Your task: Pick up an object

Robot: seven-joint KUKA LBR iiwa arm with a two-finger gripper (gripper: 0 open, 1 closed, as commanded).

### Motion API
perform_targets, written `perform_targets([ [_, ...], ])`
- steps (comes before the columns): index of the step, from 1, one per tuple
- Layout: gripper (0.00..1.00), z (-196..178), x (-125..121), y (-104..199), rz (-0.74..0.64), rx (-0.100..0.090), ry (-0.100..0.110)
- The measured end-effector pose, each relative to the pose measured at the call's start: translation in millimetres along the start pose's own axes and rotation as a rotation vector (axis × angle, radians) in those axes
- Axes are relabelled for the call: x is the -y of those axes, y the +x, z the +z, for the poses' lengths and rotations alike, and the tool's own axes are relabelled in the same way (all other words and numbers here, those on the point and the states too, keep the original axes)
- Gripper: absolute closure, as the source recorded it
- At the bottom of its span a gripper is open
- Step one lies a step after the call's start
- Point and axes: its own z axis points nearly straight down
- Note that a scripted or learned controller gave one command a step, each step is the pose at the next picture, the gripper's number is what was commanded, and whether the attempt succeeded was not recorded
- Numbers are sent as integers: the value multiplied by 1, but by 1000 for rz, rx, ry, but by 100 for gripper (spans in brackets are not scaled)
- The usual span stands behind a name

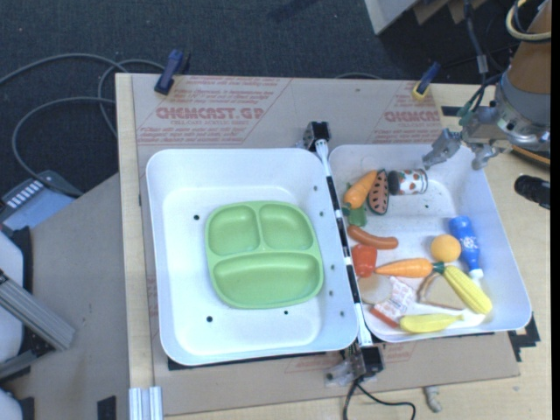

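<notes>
Gripper (461,148) spread open, holding nothing, over right bin (503,226) far edge; arm cropped. Carrot (404,269) lying left-right, tip pointing left.

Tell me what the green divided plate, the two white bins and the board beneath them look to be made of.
Green divided plate: likely molded plastic, matte with a faint sheen and soft rounded ridges. White bins: probably thin formed plastic, smooth and slightly glossy, with rounded rims. Board: looks like brown cardboard or paper-faced sheet, dull, printed with red lettering.
</notes>
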Motion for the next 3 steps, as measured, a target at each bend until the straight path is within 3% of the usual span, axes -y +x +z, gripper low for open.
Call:
perform_targets([
  [1,0,110,59,-29,0,0,-1],
  [2,0,120,143,-30,1,-1,2],
  [3,0,7,67,-9,-1,1,-3],
])
